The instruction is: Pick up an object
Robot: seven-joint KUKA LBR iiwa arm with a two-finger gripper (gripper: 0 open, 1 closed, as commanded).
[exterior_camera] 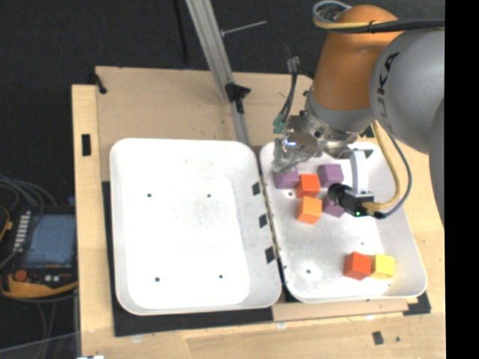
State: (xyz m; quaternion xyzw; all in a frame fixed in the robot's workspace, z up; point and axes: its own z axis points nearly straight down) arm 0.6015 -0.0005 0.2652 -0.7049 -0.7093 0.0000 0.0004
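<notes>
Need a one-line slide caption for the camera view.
Claw low over a purple block among orange and purple blocks in the right bin.

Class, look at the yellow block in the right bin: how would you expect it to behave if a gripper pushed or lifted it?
The yellow block has flat faces, so it would probably slide, not roll. It looks rigid. It touches an orange block, which a push would likely shift too.
</notes>
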